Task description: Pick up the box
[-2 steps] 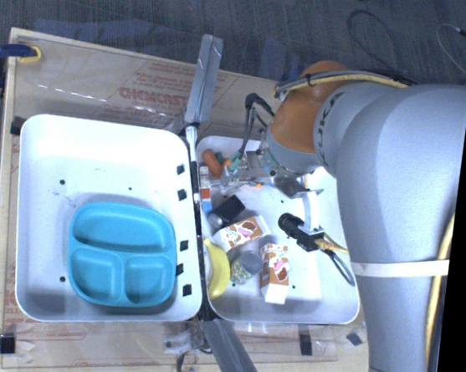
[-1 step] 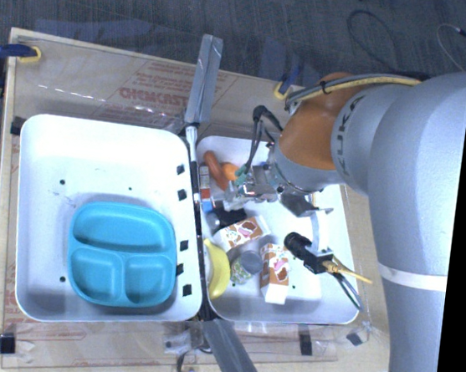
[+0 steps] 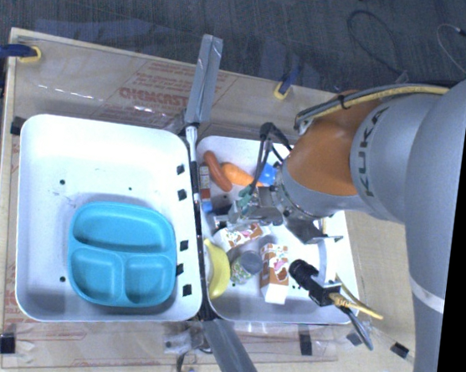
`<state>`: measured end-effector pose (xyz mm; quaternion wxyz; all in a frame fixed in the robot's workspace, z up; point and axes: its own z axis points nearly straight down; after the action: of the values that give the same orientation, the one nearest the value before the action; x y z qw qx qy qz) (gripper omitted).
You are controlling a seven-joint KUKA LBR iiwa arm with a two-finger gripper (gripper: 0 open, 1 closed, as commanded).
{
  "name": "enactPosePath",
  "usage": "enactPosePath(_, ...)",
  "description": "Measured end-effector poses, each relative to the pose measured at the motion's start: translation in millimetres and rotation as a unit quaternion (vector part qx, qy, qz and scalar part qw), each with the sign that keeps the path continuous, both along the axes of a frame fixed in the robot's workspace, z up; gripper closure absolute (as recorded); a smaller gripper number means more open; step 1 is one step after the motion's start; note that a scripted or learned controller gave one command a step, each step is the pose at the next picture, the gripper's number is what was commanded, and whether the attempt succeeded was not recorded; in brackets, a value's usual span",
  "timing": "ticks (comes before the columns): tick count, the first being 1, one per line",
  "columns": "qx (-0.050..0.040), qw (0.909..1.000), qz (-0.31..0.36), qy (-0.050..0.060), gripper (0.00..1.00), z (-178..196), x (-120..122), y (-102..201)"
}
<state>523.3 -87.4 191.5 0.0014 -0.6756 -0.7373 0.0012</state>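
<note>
A small brown-and-white carton box (image 3: 275, 272) lies in the right bin (image 3: 331, 313), near its front. A second printed white packet (image 3: 239, 236) rests just left of it, toward the bin's middle. My gripper (image 3: 249, 205) hangs low over the right bin's left half, just behind the printed packet and up-left of the carton. The orange-banded wrist hides the bin's back right part. Nothing shows held in the gripper.
An orange carrot-like piece (image 3: 233, 173) and a red-brown item (image 3: 211, 168) lie at the right bin's back left. A yellow banana (image 3: 217, 272) and a grey round object (image 3: 248, 264) sit at its front left. The left bin (image 3: 52, 150) holds a blue sectioned tray (image 3: 123, 253).
</note>
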Motion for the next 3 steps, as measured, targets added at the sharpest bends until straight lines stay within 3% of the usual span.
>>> enactPosePath(1, -0.0001, 0.9782, -0.207, 0.002, 1.00, 2.3, -32.5, -33.9)
enactPosePath(2, -0.0008, 0.9094, -0.416, 0.001, 1.00, 5.5, -39.9, -19.4)
enactPosePath(3, -0.0012, 0.8924, -0.451, 0.003, 1.00, 7.9, -47.3, 51.8)
